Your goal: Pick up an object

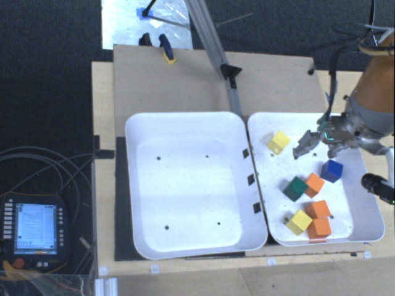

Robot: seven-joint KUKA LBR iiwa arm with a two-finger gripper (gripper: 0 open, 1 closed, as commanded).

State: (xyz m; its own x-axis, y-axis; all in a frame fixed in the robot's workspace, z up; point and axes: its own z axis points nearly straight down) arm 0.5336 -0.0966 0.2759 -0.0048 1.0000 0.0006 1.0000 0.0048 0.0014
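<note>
The right bin [364,227] holds several small blocks. A yellow block [278,142] lies near its back left corner. A blue block [331,170] sits toward the right, and a green block [295,188] touches an orange block [314,184] in the middle. Near the front, another yellow block [300,221] lies beside two orange blocks [319,209] [319,228]. My gripper [303,148] hangs over the back of this bin, just right of the first yellow block and up-left of the blue one. I see no block in it.
The left bin [139,165] stands beside the right one, their rims meeting at a divider with black clips [251,179]. A grey pole [210,36] slants across the board at the back. A teach pendant [36,230] with cables lies on the floor at left.
</note>
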